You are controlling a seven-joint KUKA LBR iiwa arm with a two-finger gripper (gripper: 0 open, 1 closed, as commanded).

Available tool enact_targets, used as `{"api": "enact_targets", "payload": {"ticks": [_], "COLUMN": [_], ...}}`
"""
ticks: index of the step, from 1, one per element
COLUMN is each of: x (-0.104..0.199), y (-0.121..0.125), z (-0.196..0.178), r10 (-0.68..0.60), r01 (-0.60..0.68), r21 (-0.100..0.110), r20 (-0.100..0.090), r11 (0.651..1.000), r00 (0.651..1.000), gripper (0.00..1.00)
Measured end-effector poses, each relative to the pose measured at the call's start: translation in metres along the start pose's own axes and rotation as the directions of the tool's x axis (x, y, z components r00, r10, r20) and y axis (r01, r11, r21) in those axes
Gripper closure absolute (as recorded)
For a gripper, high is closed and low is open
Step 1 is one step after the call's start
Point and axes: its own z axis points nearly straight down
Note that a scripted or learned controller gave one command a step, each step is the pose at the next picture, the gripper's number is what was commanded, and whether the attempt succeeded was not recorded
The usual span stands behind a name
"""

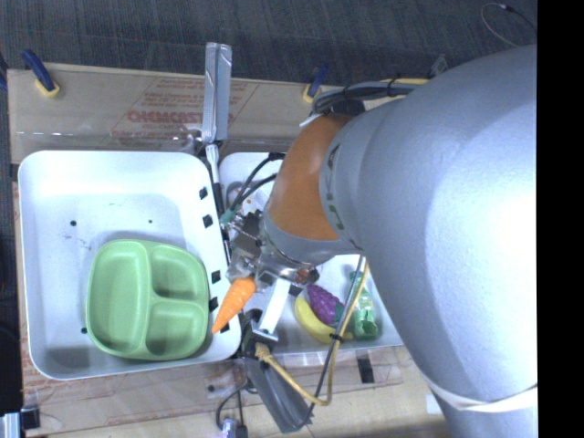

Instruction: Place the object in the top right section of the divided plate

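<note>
A toy carrot (234,303) is seen at the divider between the bins, at four o'clock of the green divided plate (146,299). The gripper (260,286) sits just beside it; its jaw state cannot be told. The carrot is judged light, rigid, smooth; grasping across its thick end is advised.

I see the divided plate (146,299) lying in the left bin (55,208), toward that bin's near edge and right wall; the carrot (233,303) sits tilted across the wall between the two bins, just right of the plate. In the right bin (388,331), near its front edge, the banana (315,325) lies with the eggplant (324,301) on it; the arm (411,217) covers that bin's back part.
</note>
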Motion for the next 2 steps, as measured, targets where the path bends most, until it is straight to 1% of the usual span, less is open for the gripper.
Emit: {"api": "enact_targets", "payload": {"ticks": [1,2], "x": [0.0346,0.0346], "y": [-0.0215,-0.0214], "z": [0.0000,-0.0001], "r10": [0.022,0.022], "r01": [-0.022,-0.022], "r21": [-0.003,-0.003], "r20": [0.001,0.000], "r11": [1.000,1.000], "r00": [1.000,1.000], "gripper": [1.00,0.00]}}
